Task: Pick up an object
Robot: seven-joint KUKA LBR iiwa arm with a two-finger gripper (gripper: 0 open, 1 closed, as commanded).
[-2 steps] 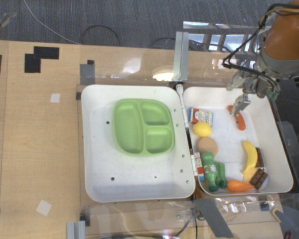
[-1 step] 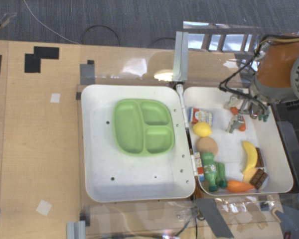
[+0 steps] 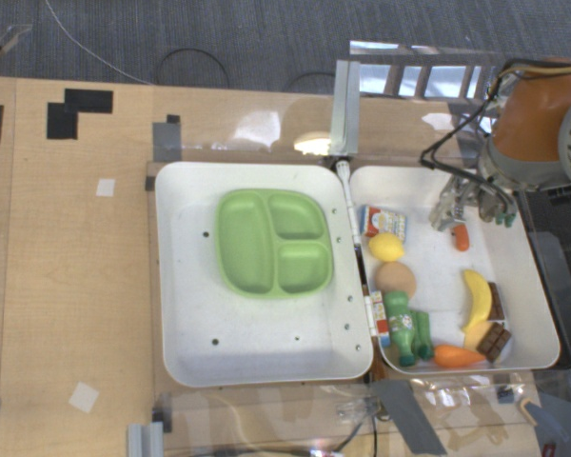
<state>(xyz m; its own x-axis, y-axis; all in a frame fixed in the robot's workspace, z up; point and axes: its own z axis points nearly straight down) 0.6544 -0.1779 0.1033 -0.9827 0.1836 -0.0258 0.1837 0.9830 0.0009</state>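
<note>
Gripper low in right bin, upper part, just beside small red-orange item; jaws' state cannot be told, item not seen between them. Other candidates lower down: lemon, brown egg-like ball, banana, carrot, green bottle. Risks: small item likely slips or gets nudged aside; jaws may close on nothing. Green divided plate in left bin, well apart.

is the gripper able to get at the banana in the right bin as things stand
Probably yes. The gripper hangs over the right bin beside a small red piece, and the banana lies just below it in the view, its top uncovered, with only a chocolate bar alongside.
</note>
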